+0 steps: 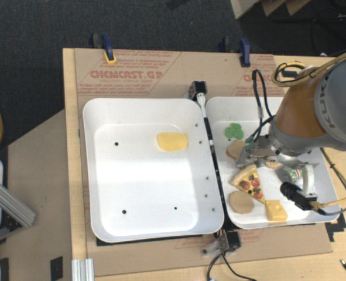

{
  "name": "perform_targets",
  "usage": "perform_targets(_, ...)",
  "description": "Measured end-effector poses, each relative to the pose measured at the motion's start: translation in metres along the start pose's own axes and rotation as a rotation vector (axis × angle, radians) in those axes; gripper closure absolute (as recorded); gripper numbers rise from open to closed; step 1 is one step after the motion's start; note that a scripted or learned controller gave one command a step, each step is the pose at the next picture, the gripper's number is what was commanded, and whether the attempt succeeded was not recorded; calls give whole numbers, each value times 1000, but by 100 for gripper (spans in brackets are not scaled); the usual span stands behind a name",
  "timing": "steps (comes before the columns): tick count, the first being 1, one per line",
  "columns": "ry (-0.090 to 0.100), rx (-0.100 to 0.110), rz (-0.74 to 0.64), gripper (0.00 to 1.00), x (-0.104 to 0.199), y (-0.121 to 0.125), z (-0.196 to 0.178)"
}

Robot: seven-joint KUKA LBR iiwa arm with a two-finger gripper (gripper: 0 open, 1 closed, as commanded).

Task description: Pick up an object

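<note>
End effector (256, 155) low in right bin (313, 215), grip state unclear, crowded by pizza slice (249, 182), green piece (234, 131), cheese (276, 210). Yellow piece (172, 141) in left bin (102, 174).

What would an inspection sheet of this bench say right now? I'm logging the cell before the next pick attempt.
Surface: brown board bench bearing a left white shallow bin and a right white shallow bin, side by side.
Job's things: pale yellow oval piece in the left bin; in the right bin, green leafy piece, toy pizza slice, tan round piece, yellow cheese-like block.
Clutter: nothing seen.
Tool: grey tool low over the right bin beside the pizza slice; finger state cannot be told.
Cables: black cable along the arm; yellow cable behind it.
Surroundings: dark carpet; blue clamps on the far edge.
</note>
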State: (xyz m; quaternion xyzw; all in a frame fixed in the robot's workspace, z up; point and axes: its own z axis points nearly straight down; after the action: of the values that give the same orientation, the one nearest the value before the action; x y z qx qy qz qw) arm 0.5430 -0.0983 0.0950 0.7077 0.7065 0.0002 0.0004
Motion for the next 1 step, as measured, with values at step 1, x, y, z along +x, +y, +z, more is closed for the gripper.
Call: perform_targets(1, -1, -16, -11, 100, 55, 95, -97)
